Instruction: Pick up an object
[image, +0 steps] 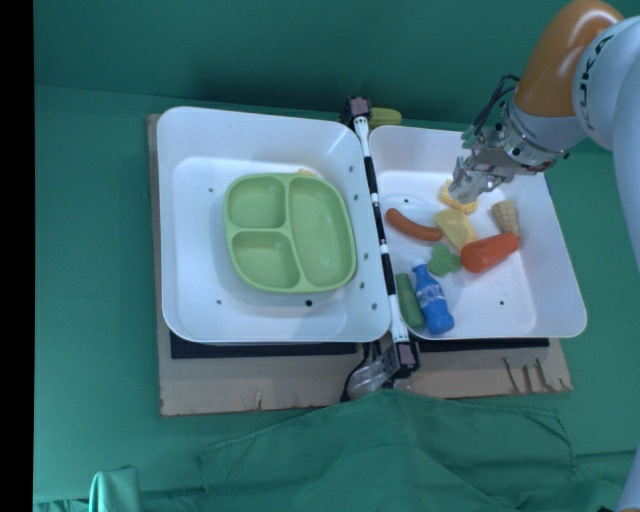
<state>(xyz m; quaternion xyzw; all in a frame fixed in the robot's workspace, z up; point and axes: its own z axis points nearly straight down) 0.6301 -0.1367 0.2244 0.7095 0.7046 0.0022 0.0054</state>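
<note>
White right bin (560, 300) holds toy food. My claw (470, 186) hangs low at far side, just above yellow piece (457, 198); cannot tell finger gap, cannot tell any hold. Nearby: sausage (413, 226), carrot (489, 252), cone (506, 214), blue bottle (432, 298). Left bin (190, 150) carries green divided plate (289, 232).

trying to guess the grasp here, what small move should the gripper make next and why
Probably a short straight descent. The gripper hangs right over the yellow toy piece at the back of the right bin, and nothing is seen between its fingers. The sausage and carrot lie apart from it, so lowering looks unobstructed.
</note>
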